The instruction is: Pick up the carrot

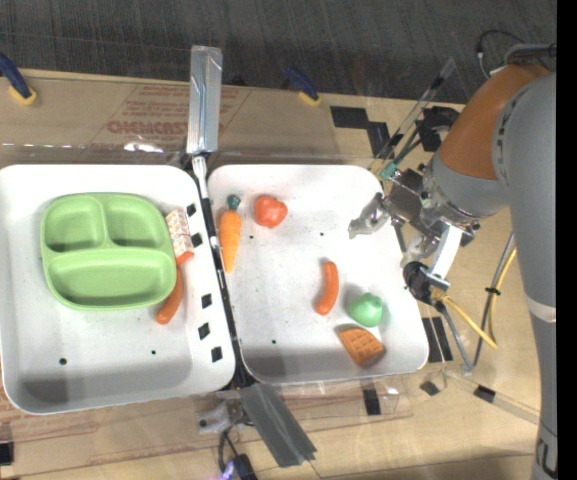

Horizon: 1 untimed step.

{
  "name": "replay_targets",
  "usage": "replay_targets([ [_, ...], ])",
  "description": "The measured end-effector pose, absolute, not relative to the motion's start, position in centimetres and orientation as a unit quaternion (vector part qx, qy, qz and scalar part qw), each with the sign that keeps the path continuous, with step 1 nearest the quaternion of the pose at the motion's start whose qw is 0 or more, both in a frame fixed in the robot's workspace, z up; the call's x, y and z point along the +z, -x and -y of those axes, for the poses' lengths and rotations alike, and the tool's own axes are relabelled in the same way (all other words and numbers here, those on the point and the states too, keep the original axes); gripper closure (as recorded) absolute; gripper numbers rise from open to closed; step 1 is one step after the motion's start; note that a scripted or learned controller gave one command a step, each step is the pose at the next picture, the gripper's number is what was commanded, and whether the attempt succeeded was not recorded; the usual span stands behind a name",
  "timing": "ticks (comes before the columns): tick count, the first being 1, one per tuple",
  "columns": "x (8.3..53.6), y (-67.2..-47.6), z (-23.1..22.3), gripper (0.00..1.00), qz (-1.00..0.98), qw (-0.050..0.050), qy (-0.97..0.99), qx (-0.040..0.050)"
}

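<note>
The carrot is orange with a small green top. It lies lengthwise against the left wall of the right bin, its green end pointing to the back. My gripper hangs over the right edge of that bin, well to the right of the carrot and apart from it. Nothing of the carrot is near the gripper.
In the right bin lie a red tomato, a sausage, a green round fruit and a waffle-like piece. The left bin holds a green divided plate, a small packet and another sausage.
</note>
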State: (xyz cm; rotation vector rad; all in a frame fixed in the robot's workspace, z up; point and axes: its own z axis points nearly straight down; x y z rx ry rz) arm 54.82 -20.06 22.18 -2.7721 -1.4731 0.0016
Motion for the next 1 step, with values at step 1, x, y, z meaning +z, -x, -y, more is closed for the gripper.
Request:
replay_targets([
  [1,26.59,-53.08,20.11,0.00,0.513,0.001,0.858,0.0003],
])
